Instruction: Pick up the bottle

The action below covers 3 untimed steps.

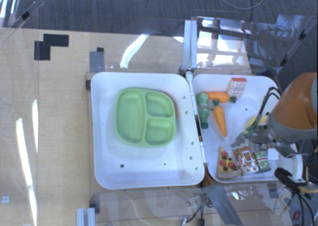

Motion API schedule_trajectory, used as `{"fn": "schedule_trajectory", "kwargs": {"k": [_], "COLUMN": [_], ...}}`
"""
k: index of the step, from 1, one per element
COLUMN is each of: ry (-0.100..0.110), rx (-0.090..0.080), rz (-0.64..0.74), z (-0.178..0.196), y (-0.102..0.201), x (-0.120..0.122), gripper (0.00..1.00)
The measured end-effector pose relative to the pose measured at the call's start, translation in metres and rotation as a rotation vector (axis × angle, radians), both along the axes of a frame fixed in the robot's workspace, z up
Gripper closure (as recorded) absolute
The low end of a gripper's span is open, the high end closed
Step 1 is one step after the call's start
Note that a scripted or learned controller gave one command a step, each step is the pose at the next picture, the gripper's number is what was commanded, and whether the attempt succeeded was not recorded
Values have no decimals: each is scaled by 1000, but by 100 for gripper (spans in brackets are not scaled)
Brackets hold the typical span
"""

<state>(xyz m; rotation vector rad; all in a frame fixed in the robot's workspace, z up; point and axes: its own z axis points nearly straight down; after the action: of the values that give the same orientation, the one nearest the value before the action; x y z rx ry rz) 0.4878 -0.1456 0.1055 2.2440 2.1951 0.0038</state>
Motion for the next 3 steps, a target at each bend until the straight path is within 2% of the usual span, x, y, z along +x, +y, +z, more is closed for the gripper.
{"fn": "schedule_trajectory", "kwargs": {"k": [1, 2, 3], "ry": [-4, 0, -3], "rx": [-2, 0, -3], "rz": [80, 109, 406], "z": [83, 32, 69], "y": [-29, 5, -5], "x": [109, 40, 6], "gripper": [0, 0, 0]}}
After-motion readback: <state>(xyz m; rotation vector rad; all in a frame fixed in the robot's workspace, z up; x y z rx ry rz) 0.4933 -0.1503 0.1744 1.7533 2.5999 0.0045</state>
